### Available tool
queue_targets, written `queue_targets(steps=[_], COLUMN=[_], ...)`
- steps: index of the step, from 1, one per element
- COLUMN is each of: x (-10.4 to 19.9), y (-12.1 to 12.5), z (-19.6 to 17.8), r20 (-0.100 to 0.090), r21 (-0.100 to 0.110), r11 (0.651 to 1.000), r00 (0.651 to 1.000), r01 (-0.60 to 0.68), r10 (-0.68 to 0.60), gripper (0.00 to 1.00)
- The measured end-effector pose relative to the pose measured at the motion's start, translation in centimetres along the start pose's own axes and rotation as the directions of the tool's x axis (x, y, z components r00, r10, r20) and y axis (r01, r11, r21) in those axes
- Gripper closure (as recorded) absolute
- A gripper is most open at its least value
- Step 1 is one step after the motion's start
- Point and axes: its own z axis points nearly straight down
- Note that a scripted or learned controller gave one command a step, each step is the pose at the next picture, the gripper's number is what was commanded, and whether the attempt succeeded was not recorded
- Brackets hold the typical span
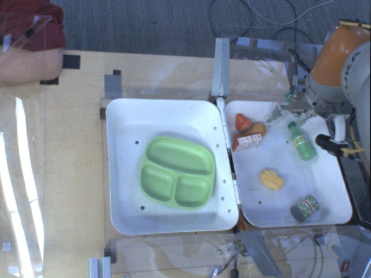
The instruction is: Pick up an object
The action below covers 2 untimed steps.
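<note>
Green bottle [302, 143] just below end effector [290, 110], grip state unclear.

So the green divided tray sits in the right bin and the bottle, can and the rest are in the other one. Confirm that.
Not quite. The camera view shows the green divided tray in the left bin. The green bottle, the can and the other small items lie in the right bin.

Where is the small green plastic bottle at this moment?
In the camera view, the small green plastic bottle lies in the right white bin, near its upper right corner, up and to the right of the yellow corn-shaped toy.
</note>
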Motion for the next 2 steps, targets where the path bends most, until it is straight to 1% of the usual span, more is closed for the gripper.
queue_targets(steps=[1, 2], x=[-3.0, -2.8], y=[-2.4, -2.2], z=[3.1, 1.8], r20=[-0.001, 0.0], r21=[-0.003, -0.009], r11=[1.0, 1.0], r00=[1.0, 1.0], r01=[-0.016, -0.013], r10=[0.016, 0.013], gripper=[0.0, 1.0])
